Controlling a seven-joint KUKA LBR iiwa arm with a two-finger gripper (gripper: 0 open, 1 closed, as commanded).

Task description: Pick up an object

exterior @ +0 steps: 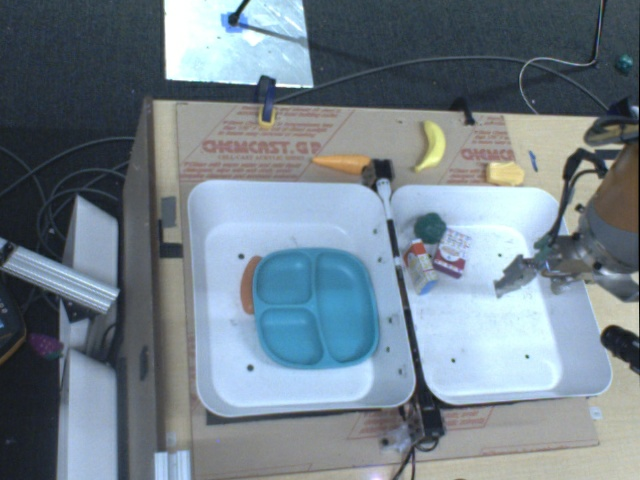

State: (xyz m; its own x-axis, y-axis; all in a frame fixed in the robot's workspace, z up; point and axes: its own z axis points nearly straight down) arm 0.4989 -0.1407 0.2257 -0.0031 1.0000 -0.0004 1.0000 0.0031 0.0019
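In the right bin (520,368), near its left wall, lie a dark green round object (430,227), a red and white carton (453,252) and a small bottle-like item (420,267). My gripper (508,278) hangs over the right half of this bin, pointing left, apart from the carton by a short gap. Nothing shows in its grasp. The left bin (215,268) holds a blue divided plate (316,304) with a brown sausage-shaped piece (247,282) lying along its left edge.
On the cardboard behind the bins lie a carrot (342,163), a banana (432,145) and a yellow wedge (505,173). A clamp (381,174) sits where the bins meet at the back. Cables run over the dark floor beyond.
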